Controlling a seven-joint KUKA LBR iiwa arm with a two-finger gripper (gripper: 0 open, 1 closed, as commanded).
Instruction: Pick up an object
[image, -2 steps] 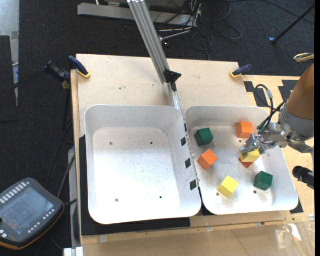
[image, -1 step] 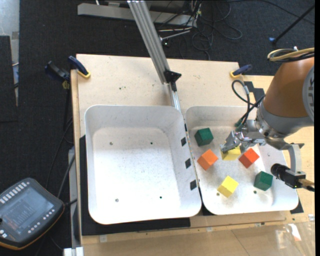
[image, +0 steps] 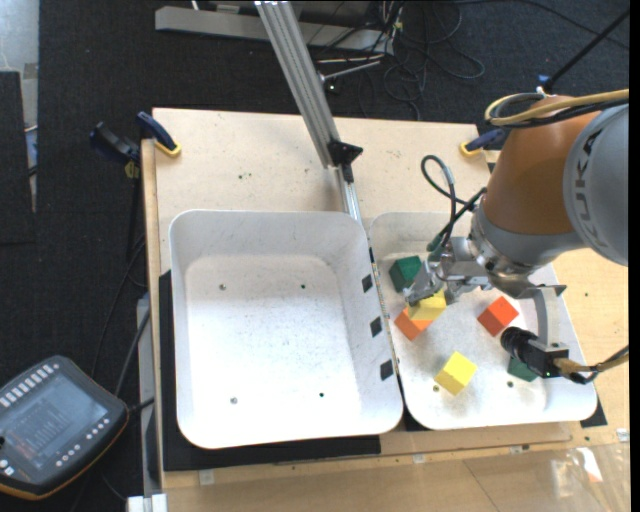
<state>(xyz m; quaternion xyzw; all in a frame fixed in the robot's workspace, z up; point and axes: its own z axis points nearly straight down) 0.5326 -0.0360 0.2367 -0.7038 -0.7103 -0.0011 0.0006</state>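
My gripper (image: 442, 288) hangs low over the left part of the right bin (image: 560, 405), under the grey and orange arm. Right below its tip a small yellow block (image: 429, 308) lies against an orange block (image: 409, 324); whether the gripper touches the yellow one I cannot tell. A green block (image: 405, 271) sits just left of the gripper. Further right lies another orange block (image: 497, 316), and nearer the front a second yellow block (image: 457, 372). A dark green block (image: 521, 369) is partly hidden by a black connector.
The left bin (image: 200, 240) stands beside the right one, their walls meeting near the gripper. A slanted metal pole (image: 305, 85) reaches down to the bins' back edge. A black cable connector (image: 530, 350) hangs over the right bin. A pendant (image: 50, 425) lies at the lower left.
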